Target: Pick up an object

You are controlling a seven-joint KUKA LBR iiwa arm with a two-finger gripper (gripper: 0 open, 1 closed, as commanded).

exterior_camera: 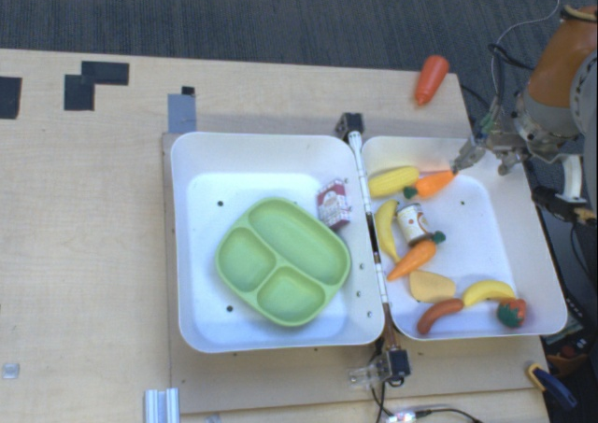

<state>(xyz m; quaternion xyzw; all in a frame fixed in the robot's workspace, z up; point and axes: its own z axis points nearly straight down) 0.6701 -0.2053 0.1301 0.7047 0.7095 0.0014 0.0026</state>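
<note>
plate in left bin | bottle in right bin

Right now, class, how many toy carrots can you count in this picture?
3. One carrot lies on the bench beyond the right bin. One lies at that bin's far edge, by the tool. One lies mid-bin beside the small bottle. Others may be hidden.
</note>
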